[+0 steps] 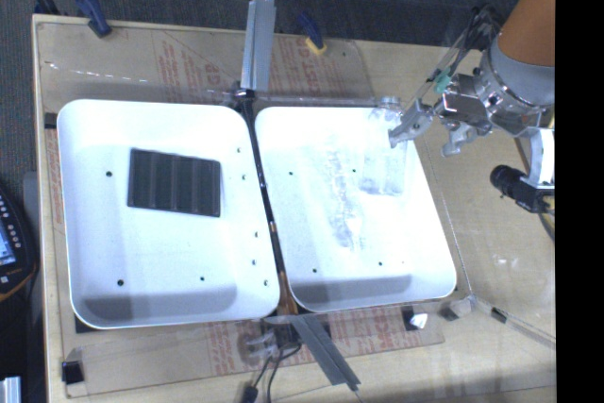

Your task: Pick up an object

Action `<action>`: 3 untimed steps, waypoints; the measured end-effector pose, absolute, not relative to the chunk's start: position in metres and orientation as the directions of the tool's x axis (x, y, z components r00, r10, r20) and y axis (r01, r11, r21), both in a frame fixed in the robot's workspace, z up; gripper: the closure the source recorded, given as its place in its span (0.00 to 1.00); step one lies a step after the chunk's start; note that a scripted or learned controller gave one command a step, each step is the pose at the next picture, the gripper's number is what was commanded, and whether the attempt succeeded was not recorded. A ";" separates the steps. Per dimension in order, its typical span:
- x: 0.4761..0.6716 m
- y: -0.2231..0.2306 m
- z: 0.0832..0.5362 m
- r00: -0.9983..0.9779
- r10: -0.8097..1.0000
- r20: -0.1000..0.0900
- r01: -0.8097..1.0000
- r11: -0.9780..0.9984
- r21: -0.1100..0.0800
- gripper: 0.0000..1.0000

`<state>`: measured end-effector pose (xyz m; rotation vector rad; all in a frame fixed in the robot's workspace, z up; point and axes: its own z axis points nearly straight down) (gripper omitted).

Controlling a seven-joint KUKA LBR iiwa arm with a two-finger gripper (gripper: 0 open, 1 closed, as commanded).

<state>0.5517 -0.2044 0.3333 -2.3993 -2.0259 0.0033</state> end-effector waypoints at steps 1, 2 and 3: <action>0.573 -0.198 0.289 0.080 0.997 0.000 0.997 -0.080 -0.005 0.00; 0.544 -0.209 0.335 0.220 0.976 -0.001 0.976 -0.220 0.001 0.00; 0.527 -0.205 0.258 0.542 0.841 -0.001 0.841 -0.542 -0.007 0.00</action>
